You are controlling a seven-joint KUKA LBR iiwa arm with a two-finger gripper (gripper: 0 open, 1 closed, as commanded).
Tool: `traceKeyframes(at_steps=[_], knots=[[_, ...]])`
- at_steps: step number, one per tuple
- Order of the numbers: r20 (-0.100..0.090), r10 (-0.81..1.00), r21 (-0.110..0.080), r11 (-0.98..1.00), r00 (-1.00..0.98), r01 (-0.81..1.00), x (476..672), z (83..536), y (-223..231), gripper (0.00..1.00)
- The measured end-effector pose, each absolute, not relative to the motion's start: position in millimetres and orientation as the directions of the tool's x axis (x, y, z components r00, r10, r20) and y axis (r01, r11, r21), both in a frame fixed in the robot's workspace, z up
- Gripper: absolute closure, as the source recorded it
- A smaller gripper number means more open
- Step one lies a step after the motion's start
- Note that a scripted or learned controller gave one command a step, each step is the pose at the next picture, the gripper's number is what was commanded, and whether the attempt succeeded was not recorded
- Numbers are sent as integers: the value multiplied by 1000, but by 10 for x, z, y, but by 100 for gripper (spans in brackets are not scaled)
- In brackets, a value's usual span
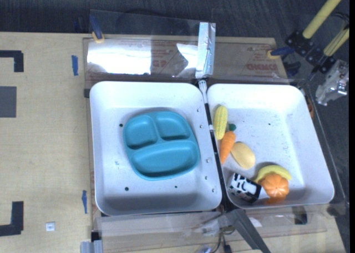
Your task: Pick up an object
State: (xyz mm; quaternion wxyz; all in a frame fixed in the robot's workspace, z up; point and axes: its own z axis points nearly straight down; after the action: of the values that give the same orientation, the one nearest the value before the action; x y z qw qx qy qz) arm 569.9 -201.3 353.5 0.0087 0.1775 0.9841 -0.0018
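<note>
Nothing is picked yet, I judge: my claw (331, 86) hangs beyond the right white bin's (277, 99) far right corner, its opening impossible to tell. The yellow plastic corn cob (220, 121) lies against that bin's left wall.

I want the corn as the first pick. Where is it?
The corn lies in the right bin, against its left wall, just above the carrot and up-left of the pale lemon.
</note>
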Motion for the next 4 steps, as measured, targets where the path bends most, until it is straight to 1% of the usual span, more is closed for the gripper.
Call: traceKeyframes(at_steps=[1,2,3,4], knots=[[-16,-67,-6,998,-998,-67,5654,4407,-2239,100],[-4,-277,-1,961,-961,-277,5358,4375,-2230,100],[-3,-588,-2,809,-809,-588,4903,4372,-2232,100],[-3,-831,-3,557,-557,-831,4922,4363,-2195,100]])
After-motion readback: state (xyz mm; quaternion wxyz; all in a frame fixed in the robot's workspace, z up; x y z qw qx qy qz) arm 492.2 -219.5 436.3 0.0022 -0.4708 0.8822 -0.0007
